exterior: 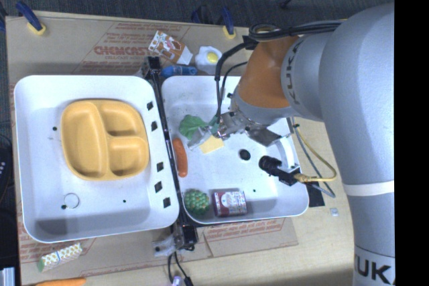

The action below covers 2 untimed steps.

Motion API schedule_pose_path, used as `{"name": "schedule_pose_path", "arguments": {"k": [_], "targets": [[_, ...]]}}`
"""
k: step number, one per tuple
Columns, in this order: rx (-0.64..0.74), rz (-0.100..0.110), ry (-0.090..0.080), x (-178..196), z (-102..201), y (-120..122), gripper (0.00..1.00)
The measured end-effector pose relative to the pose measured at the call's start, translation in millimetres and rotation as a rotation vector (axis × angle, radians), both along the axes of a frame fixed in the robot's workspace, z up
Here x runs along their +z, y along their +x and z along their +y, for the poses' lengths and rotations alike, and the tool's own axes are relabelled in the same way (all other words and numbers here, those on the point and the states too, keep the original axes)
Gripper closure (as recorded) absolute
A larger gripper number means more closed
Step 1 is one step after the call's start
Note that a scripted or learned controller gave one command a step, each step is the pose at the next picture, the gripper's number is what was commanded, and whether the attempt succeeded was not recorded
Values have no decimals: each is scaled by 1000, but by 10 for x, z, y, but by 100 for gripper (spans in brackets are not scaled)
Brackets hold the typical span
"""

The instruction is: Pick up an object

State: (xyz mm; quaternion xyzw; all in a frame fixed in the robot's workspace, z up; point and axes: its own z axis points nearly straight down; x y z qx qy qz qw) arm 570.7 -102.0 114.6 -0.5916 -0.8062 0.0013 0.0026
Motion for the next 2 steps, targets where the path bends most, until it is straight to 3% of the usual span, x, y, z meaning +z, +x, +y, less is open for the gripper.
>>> {"name": "schedule_pose_path", "arguments": {"k": [1, 2], "targets": [[-271, -3, -2, -190, 42, 420, 0], [-189, -3, -1, 777, 964, -67, 0]]}}
